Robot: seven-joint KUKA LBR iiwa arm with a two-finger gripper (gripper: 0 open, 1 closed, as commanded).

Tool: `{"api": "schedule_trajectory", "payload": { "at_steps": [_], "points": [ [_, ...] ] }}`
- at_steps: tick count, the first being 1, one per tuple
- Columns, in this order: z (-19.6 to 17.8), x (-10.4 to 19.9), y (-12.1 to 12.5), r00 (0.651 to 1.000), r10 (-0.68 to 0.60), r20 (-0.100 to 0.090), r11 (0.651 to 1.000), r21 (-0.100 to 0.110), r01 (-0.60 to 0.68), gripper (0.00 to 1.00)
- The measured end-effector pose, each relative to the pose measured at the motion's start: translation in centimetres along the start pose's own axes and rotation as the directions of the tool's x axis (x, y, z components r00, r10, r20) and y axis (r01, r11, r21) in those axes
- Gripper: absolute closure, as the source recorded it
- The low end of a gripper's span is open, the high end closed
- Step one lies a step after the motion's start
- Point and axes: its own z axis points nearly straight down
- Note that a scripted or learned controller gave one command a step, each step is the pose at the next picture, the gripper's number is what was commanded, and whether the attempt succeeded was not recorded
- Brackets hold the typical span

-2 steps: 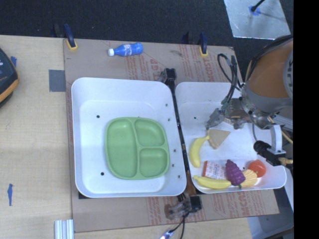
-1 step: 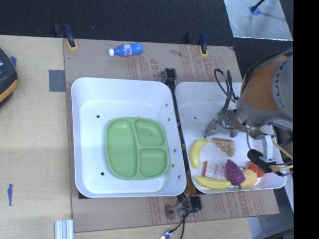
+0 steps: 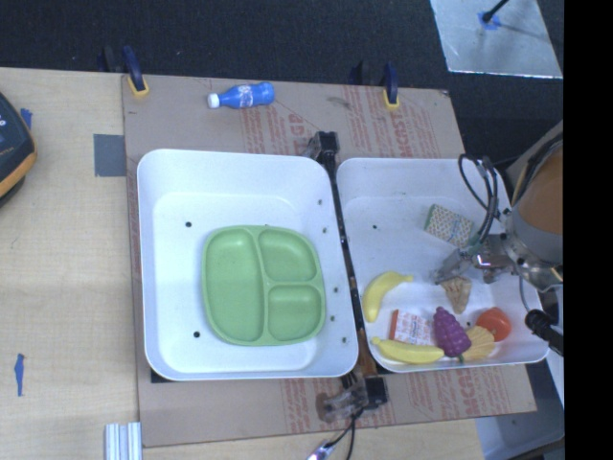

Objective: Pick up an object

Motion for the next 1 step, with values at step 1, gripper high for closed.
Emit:
{"api": "schedule_trajectory", "payload": {
  "at_steps": [1],
  "points": [
    [-1.02, -0.02, 0.02, 1.000, -0.003, -0.001, 1.000, 0.001, 0.003, 1.00]
  ]
}}
